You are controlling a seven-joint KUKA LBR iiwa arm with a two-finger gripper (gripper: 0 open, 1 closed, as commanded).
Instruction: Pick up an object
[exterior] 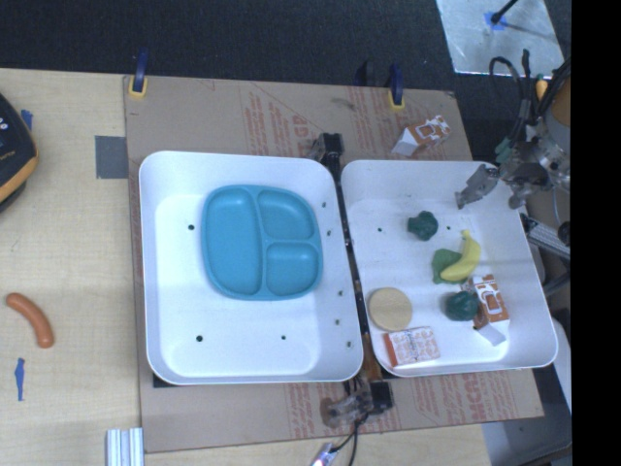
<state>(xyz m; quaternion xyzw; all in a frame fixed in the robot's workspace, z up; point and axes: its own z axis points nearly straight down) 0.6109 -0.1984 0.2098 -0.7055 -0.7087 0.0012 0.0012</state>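
Observation:
My gripper [496, 189] hovers over the far right corner of the right bin [361, 260], open, with nothing between its fingers. In that bin lie a dark green broccoli piece [422, 225], a yellow banana [465, 258] resting against a green lump [444, 259], another dark green piece [461, 306], an orange-and-white packet [491, 301], a round tan cracker [390, 309] and a red-and-white packet [412, 346]. The broccoli piece is the nearest, down and to the left of the gripper.
A blue divided plate [262, 241] lies in the left bin [160, 289]. A sausage [31, 318] rests on the bench at the far left. A small packet [423, 134] sits beyond the right bin. A black-and-yellow device [12, 153] is at the left edge.

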